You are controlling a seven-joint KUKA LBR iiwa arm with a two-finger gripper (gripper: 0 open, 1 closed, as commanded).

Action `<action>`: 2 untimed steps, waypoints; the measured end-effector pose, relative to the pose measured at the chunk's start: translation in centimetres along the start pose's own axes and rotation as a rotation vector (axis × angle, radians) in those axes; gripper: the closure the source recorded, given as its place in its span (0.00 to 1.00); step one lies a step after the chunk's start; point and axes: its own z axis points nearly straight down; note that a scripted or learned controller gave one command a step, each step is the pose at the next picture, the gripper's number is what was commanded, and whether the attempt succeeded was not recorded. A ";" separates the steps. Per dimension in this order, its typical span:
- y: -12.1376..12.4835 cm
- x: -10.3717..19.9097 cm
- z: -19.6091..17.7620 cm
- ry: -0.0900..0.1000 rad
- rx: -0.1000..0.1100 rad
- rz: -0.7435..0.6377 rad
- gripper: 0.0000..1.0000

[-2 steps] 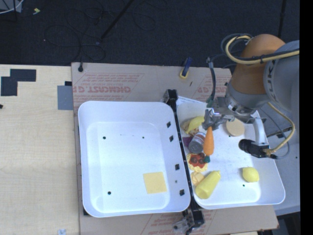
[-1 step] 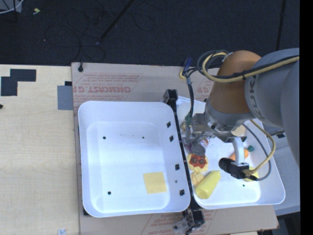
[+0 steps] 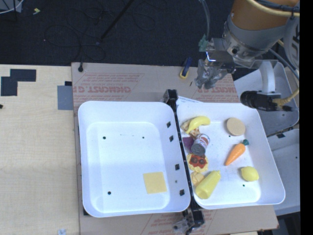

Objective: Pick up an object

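The grey arm (image 3: 259, 18) comes in from the far right, its orange band uppermost, the wrist bent downward. Its gripper (image 3: 208, 80) hangs pointing down toward the bench, with nothing visible between the fingers.

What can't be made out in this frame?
- Hand, camera view: small and blurred above the right bin; open or shut can't be told.
- Can: label too small to read.
- Red-and-yellow items by the divider: piled together, identities unclear.
- Arm's upper part: cut off by the top edge.
- Printing on the board: mirrored and faint.
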 end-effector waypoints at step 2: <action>4.6 8.9 -8.8 0.002 0.002 -0.001 1.00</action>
